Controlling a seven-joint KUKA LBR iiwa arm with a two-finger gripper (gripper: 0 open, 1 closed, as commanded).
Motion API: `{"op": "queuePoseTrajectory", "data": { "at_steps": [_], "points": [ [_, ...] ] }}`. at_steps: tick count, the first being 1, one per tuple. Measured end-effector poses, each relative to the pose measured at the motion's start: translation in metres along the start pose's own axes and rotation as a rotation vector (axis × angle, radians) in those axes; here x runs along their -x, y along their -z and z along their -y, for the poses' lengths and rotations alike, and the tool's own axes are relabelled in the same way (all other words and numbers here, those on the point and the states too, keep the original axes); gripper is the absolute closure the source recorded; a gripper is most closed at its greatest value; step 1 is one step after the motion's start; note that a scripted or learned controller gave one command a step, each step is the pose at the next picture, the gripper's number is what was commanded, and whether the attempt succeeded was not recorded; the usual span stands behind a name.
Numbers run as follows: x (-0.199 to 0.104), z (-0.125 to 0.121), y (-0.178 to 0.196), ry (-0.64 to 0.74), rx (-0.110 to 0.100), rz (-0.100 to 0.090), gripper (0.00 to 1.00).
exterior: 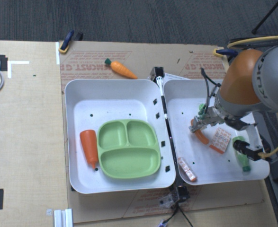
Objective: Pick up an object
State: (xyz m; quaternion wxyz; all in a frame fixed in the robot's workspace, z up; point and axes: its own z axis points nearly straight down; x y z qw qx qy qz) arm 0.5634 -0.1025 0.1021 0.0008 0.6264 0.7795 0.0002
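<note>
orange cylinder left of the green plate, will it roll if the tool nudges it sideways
Probably. The orange cylinder looks round and smooth, lying on its side on the left bin's flat floor, so it would likely roll. The green divided plate beside it should stop it rolling right. It looks stiff, not floppy.

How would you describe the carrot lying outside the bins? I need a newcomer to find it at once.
Start from the left white bin, the one that holds the green divided plate. Look just beyond its far rim, on the brown cardboard: the toy carrot lies there at a slant. Its green tip and tapered shape set it apart from the blunt orange cylinder inside the bin.
</note>
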Motion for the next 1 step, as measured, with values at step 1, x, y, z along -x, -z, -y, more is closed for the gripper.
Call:
{"op": "queuePoseTrajectory", "data": {
  "at_steps": [1],
  "points": [
    [-0.0595,0.0267,0.0902,-0.083,-0.001,0.000,1.00]
  ]
}}
